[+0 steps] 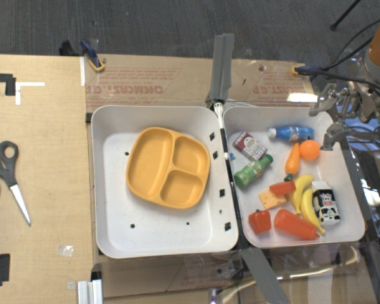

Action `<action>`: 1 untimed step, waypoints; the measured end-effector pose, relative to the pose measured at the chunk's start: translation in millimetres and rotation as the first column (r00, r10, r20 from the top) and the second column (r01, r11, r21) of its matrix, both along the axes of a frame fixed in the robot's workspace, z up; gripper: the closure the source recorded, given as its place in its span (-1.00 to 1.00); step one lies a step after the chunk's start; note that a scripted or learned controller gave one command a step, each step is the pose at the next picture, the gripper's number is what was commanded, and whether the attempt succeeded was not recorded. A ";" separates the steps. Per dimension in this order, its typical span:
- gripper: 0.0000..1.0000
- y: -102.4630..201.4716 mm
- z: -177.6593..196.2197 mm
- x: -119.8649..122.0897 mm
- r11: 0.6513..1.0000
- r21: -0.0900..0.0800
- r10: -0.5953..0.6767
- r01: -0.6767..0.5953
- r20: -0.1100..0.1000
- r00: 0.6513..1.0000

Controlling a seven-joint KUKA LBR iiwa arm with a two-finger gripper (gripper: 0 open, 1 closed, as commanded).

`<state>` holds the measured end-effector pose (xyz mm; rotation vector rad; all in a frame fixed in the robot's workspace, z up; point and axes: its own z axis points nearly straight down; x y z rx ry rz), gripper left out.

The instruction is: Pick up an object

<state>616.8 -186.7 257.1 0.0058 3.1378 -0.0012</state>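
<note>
Two shallow white bins sit side by side on the tabletop (38,138). The left bin (107,189), in the middle of the frame, holds a yellow divided plate (168,168) with three compartments, lying flat near the bin's centre. The right bin (348,170) carries a cluster of small objects: a blue-and-white bottle (291,132) lying on its side near the upper wall, a small red-and-white carton (249,145) to its lower left, a green bottle (252,171) tilted just below that carton, an orange ball (310,149) touching the top of a toy carrot (293,158), a wedge of yellow cheese (271,199) beside a red piece (282,187), a pair of bananas (306,201), a black-and-white milk carton (327,206) just right of the bananas, a red pepper (259,221) near the lower wall, and a reddish-orange piece (296,225) along the lower right. The gripper (332,116) hovers at the upper right of the frame, above the right bin's upper right corner, apart from every object; it holds nothing, and whether its metal parts are spread or closed I cannot tell. At the left edge of the frame a pair of scissors (9,176) lies on the bare wood.
</note>
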 end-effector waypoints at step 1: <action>-1.00 -34.7 -140.2 4.0 0.989 0.000 -0.149 0.149 0.000 0.989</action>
